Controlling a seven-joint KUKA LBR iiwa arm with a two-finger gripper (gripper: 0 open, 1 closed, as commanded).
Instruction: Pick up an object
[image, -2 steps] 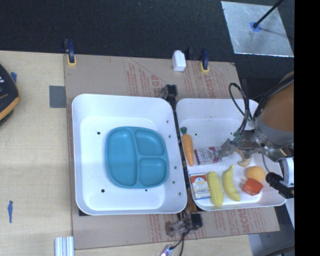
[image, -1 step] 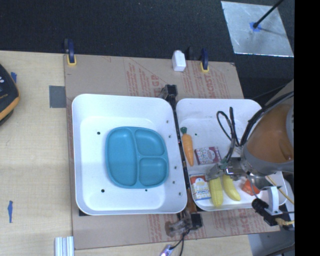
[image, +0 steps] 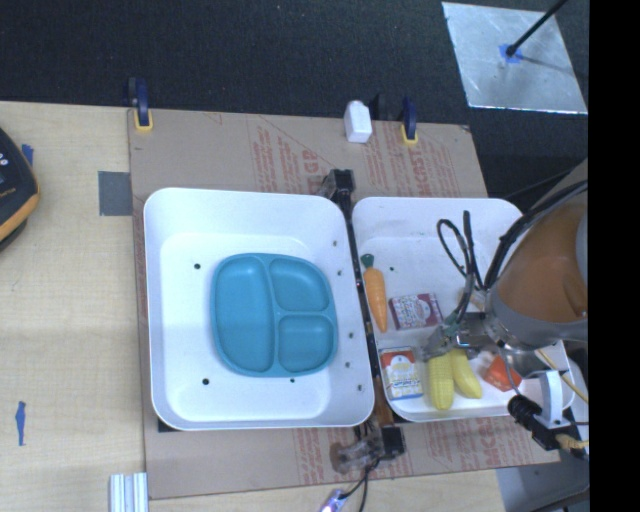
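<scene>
In the right bin (image: 420, 215) lie an orange carrot (image: 375, 297) by the left wall, a pink-and-white packet (image: 413, 311), a red-and-white packet (image: 402, 375), two yellow corn-like pieces (image: 440, 383) and a red-orange item (image: 500, 373). My gripper (image: 452, 342) hangs low over the near right part of this bin, just above the yellow pieces and to the right of the pink packet. The grey wrist and orange band hide the bin's right side. Nothing is visibly held.
The left bin (image: 165, 300) holds a blue divided plate (image: 275, 312). Black cables (image: 458, 245) loop over the right bin's back. Clamps (image: 342, 183) sit at the bins' joint, far and near. A white block (image: 358, 121) stands on the cardboard behind.
</scene>
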